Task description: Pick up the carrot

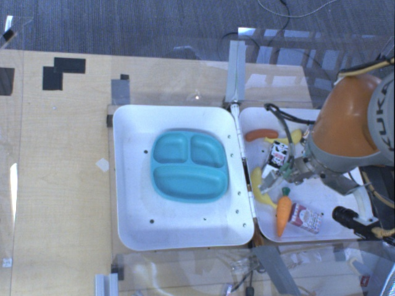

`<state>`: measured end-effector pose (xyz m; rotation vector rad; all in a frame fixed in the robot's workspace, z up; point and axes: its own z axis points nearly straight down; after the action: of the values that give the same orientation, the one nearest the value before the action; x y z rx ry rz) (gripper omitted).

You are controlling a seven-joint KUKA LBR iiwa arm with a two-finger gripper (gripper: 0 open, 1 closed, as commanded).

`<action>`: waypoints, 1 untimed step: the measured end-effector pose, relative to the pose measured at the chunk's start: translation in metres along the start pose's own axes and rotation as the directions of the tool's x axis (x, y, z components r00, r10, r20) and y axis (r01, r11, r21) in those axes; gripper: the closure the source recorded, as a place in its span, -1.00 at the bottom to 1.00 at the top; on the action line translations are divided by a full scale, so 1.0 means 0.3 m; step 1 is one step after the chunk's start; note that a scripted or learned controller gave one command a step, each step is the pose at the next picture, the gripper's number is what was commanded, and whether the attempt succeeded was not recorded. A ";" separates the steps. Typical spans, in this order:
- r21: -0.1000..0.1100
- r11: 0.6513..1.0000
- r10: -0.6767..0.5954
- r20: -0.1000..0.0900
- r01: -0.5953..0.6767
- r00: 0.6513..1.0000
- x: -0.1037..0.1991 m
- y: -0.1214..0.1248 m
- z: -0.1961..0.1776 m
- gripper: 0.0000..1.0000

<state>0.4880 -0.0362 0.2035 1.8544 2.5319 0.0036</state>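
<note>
The hand (276, 176) hangs over the right bin (336, 227), low in its middle, with the grey arm and its orange band (345, 119) rising up and to the right behind it. Whether its fingers are spread or pressed together cannot be told from this angle; nothing shows clearly between them.

The carrot (282, 215) lies just below the hand, on the bin floor, its green top pointing up toward the hand and its orange tip pointing to the bin's near edge. It is not in the hand's grip.

Right of the carrot, touching or nearly so, lies a small red and white carton (307, 218). Left of the hand, along the bin's left wall, lies a banana (259, 189). Above the hand, toward the far wall, rests a reddish sausage (261, 134), and a small black and white item (279, 153) sits just above the hand.

Well to the left of the hand, the left bin (133, 184) holds a blue divided plate (189, 166) with three compartments. Both bins rest on the pale wooden counter (55, 165).
</note>
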 end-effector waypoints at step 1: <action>0.000 0.980 -0.198 0.001 0.198 0.980 -0.214 -0.067 0.082 -1.00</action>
<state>0.4884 -0.1035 0.1788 1.5922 2.7032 0.0029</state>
